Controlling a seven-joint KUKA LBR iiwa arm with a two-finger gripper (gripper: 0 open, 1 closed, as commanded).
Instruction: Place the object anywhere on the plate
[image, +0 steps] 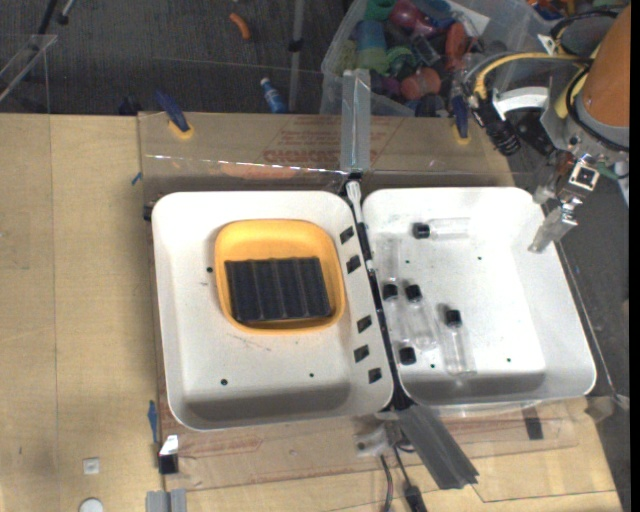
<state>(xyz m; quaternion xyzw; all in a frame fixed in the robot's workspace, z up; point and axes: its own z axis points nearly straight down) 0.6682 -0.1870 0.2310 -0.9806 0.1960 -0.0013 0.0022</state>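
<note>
Well apart: bottles (430, 300), hand (553, 225).

Plate (281, 243): orange-yellow, squarish with rounded corners, laid flat in the left bin, toward its far edge and its right side. A dark ribbed rectangular slab (278, 289) is seen lying flat on it, nearer its front rim.

Objects: several clear vials with black caps (439, 329), lain scattered in the right bin, toward its left edge.
</note>
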